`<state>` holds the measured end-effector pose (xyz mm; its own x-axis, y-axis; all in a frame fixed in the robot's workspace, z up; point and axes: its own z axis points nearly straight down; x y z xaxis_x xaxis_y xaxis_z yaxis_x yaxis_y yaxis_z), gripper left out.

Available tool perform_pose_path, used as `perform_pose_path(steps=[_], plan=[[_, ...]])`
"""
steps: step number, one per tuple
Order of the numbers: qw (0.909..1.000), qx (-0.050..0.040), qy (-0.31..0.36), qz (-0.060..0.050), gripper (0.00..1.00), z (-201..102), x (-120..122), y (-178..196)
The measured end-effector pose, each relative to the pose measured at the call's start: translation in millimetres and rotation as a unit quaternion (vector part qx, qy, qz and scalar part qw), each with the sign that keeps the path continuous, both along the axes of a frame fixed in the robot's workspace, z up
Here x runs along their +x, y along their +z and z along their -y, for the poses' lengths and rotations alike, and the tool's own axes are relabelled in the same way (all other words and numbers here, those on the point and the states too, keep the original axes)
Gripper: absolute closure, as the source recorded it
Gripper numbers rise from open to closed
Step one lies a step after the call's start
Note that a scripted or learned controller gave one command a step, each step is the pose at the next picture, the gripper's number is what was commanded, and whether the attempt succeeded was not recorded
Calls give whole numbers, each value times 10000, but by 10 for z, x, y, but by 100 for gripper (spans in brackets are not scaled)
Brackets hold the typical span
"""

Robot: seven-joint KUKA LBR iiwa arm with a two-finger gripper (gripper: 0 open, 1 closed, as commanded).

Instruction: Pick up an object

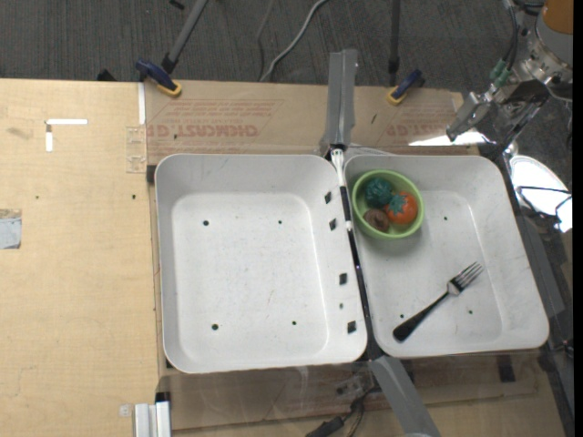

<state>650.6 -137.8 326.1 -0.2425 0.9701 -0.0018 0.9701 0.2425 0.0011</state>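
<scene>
A green bowl [389,205] sits at the back left of the right bin [510,271]. It holds small items: a teal one, an orange one and a brownish one. A black-handled fork [437,301] lies diagonally in the front half of the same bin, tines pointing to the back right. My gripper [493,119] hangs above the right bin's back right corner, away from both objects. It is open, with nothing between its fingers.
The left bin [182,271] lies beside the right one, joined by a grey divider [342,107]. Cardboard covers the bench behind the bins, held by blue and yellow clamps [159,76]. Cables run along the floor at the back.
</scene>
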Motion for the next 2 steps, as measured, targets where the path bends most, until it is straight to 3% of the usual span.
perform_pose_path(steps=[1, 2], plan=[[9998, -4, 223, 12, 0, 856, 85, 1167], [9973, 5, -738, -16, 0, 115, 86, -25]])
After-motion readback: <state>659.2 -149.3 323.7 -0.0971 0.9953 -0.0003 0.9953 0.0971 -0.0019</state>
